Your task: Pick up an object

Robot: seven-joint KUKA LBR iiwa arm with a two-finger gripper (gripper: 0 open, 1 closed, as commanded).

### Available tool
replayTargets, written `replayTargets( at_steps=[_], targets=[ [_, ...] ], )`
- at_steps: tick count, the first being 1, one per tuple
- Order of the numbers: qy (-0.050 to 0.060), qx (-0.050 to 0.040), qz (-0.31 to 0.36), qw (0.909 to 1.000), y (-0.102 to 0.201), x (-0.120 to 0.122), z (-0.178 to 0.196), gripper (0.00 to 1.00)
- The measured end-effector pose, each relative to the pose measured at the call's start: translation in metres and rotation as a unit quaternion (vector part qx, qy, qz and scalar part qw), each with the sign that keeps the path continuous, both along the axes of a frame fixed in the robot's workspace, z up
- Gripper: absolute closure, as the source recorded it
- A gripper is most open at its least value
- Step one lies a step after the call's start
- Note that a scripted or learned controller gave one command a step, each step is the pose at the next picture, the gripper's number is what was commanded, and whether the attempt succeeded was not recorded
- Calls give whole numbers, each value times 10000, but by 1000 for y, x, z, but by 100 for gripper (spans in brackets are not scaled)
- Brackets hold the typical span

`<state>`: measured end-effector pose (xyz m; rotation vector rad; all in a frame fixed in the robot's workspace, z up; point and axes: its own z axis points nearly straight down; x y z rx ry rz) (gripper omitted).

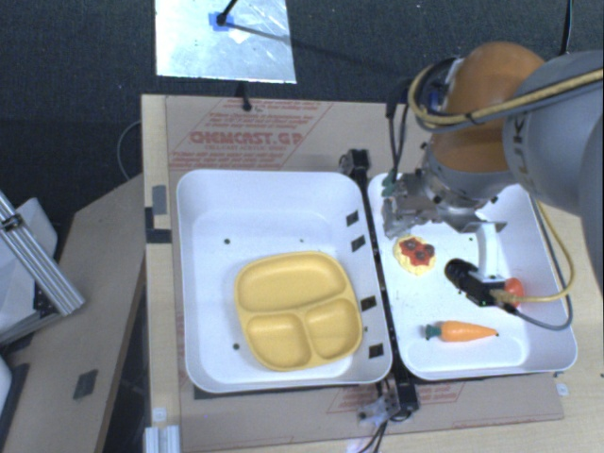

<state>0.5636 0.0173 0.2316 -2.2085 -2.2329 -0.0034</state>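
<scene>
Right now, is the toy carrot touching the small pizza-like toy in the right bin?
Apart. The camera view shows the carrot lying near the right bin's front wall, with bare white floor plainly between it and the pizza toy farther back.

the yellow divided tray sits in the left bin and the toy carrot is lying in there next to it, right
Not quite. The yellow divided tray is in the left bin, but the toy carrot lies in the right bin, near its front edge, apart from the tray. The camera view shows this; the rest of your statement holds.
</scene>
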Motion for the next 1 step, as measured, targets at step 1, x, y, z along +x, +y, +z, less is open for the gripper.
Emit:
replayTargets(
  at_steps=[1],
  targets=[
    [-1, 0, 2, 10000, 56, -7, 7, 100]
  ],
)
